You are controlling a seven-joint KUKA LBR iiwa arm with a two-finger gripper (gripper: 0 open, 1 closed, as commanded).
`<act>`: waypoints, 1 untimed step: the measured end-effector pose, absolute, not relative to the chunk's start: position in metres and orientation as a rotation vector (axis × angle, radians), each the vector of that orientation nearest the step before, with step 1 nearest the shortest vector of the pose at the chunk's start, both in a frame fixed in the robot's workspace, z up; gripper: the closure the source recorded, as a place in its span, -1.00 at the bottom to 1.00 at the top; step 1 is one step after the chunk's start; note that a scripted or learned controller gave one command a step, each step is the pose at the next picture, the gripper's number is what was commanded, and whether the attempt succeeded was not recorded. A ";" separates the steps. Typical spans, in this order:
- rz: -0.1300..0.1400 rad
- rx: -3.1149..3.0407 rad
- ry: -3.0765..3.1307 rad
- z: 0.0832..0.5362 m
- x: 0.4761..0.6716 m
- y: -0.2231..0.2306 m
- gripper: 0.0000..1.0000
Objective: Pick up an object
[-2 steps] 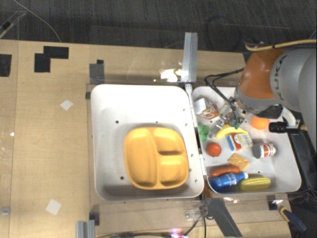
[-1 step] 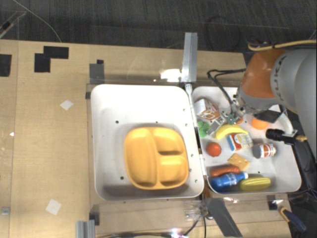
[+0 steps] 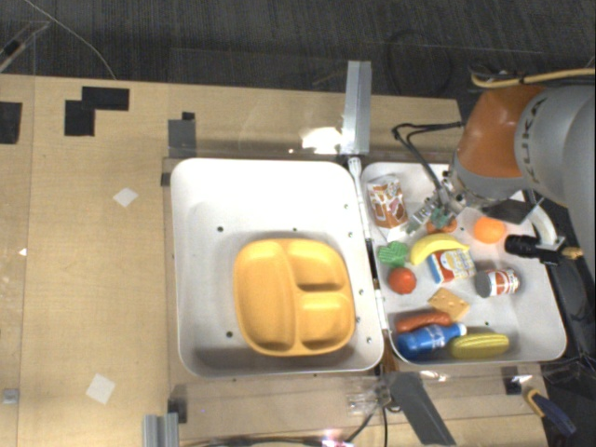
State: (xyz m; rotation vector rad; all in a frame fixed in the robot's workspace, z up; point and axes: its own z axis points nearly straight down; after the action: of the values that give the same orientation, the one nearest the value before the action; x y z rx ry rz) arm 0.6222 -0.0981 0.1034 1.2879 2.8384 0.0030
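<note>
A wooden bench (image 3: 84, 277) on dark carpet (image 3: 233, 17) holds two white bins. A yellow tray (image 3: 291, 294) fills the left bin (image 3: 200, 203); the gripper (image 3: 436, 210) hangs over the right bin (image 3: 549, 329).

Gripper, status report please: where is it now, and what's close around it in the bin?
Gripper low in right bin, nothing seen held. Banana just below it, orange ball beside. Left bin has yellow tray.
</note>
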 end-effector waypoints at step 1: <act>0.003 1.287 2.840 0.103 0.622 -0.098 -1.00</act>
State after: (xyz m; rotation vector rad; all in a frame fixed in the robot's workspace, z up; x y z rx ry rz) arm 0.6221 -0.0975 0.1030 1.2865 2.8395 0.0030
